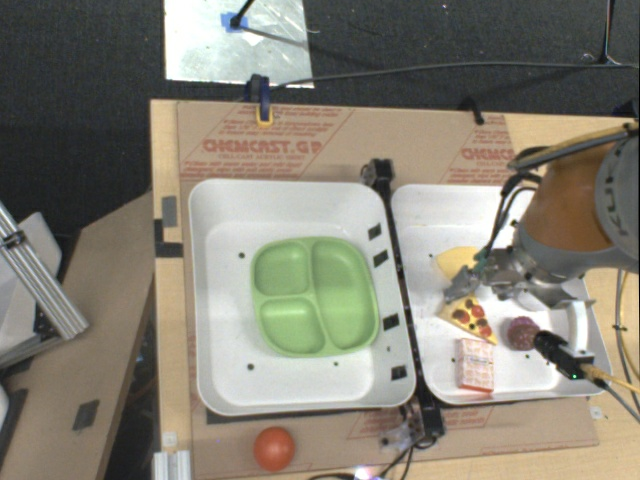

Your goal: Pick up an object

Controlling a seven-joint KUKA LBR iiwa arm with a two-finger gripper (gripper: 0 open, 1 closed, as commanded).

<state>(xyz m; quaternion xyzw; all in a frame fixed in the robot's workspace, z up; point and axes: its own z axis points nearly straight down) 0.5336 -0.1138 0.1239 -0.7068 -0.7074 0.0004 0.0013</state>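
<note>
Left bin (pixel 215 268): green tray (pixel 314 296). Right bin (pixel 425 213): pizza slice (pixel 470 317), yellow piece (pixel 455 262), packet (pixel 475 364), dark ball (pixel 522 332), gripper (pixel 470 280). Bench: orange ball (pixel 273 448).

This is a robotics lab test bench rather than a home or shop. A brown board printed "CHEMCAST GP" (pixel 262 148) carries two white bins (pixel 214 268) held by black clips, with loose cables (pixel 420 68) across a black-draped floor, an aluminium extrusion frame (pixel 35 273) at left, and the grey-and-orange industrial arm (pixel 575 213) reaching in.
</note>
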